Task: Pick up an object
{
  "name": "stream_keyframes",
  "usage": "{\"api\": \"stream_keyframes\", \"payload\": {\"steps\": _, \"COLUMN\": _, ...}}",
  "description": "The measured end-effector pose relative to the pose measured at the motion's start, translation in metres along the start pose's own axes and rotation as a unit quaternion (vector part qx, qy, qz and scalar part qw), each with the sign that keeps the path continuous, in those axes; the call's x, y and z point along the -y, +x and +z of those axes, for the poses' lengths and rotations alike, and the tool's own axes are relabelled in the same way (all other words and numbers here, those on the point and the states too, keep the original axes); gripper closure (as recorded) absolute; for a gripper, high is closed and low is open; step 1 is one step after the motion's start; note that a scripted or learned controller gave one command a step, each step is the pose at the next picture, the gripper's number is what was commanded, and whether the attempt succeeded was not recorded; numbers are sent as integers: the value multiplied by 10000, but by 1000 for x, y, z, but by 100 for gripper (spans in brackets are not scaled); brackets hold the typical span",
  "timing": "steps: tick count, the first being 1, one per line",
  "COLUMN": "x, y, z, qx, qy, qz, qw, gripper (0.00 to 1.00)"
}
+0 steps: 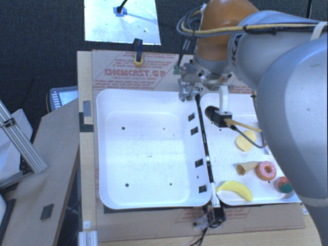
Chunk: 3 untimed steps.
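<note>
Pincer (186,93) hovers at the far end of the bins' divide; spread or pressed together, cannot tell. Yellow plastic banana (234,190) and pink ring doughnut (266,170) lie ungrasped in the view's right-hand white bin (225,152). Pick not yet made.

- Left of the divider (205,152): the left bin (143,152) has an open white floor, wide room to pass.
- Just right of the divider, mid-length: narrow bare strip of right bin (223,155) floor.
- Further right of the divider: yellow slice (246,140), cone (247,167), donut (266,170) and red-green piece (283,185), close together.
- Divider's near end: banana (233,190) just beside it.
- Divider's far end: gripper (185,95) hangs above it, and the arm (287,86) covers the bin's right side.
</note>
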<state>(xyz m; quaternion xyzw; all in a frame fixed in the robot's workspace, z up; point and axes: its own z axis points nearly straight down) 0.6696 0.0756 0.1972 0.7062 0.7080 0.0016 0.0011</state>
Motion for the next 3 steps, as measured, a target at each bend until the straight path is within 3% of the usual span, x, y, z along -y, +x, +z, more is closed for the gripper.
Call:
{"api": "stream_keyframes", "payload": {"steps": 1, "x": -1, "y": 6, "z": -139, "qx": -8, "qy": -67, "qz": -17, "qw": 10000, "gripper": 100}}
{"api": "stream_keyframes", "payload": {"steps": 2, "x": 0, "y": 6, "z": -129, "qx": 3, "qy": 2, "qz": -16, "qw": 10000, "gripper": 0}}
{"api": "stream_keyframes", "payload": {"steps": 3, "x": 3, "y": 6, "z": 22, "qx": 9, "qy": 66, "qz": 10, "qw": 10000, "gripper": 0}}
